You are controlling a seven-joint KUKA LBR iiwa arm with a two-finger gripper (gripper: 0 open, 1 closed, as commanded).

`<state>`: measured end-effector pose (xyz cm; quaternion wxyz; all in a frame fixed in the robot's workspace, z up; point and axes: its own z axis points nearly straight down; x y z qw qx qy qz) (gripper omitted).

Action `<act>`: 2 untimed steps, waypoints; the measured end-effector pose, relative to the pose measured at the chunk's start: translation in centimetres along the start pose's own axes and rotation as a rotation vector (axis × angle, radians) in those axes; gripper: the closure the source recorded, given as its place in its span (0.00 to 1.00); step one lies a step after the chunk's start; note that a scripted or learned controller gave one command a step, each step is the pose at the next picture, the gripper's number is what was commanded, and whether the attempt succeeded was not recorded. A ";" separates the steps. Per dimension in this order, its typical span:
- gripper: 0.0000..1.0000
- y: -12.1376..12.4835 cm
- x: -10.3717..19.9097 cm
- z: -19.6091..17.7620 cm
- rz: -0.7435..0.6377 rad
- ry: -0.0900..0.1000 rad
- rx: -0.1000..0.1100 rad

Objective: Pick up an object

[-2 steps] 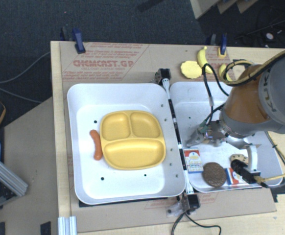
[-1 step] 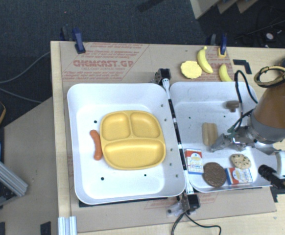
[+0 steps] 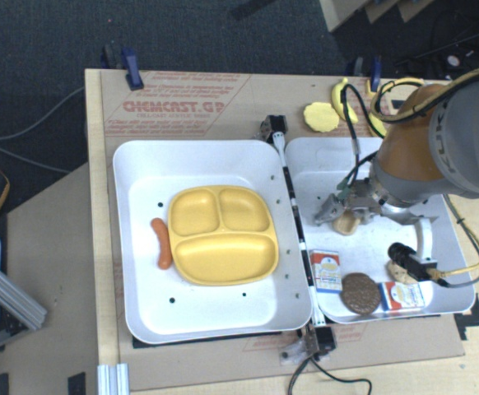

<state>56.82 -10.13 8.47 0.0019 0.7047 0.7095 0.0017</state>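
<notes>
Tan bread-like toy (image 3: pixel 346 221) seen mid-right of frame in right bin (image 3: pixel 322 159), at gripper (image 3: pixel 338 212) tip; grip state cannot be told. Judged light, slightly soft; best pinched across narrow middle.

Just below my fingers (image 3: pixel 332 211) in the right bin lies a small tan, rounded object (image 3: pixel 346 222), close against my fingertips, resting on the bin floor. I cannot tell whether it sits between them.
</notes>
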 end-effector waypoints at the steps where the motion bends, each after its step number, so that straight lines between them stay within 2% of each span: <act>1: 1.00 -0.3 -0.4 -1.0 0.006 -0.001 0.002; 2: 1.00 3.0 10.2 -10.6 -0.006 0.004 -0.008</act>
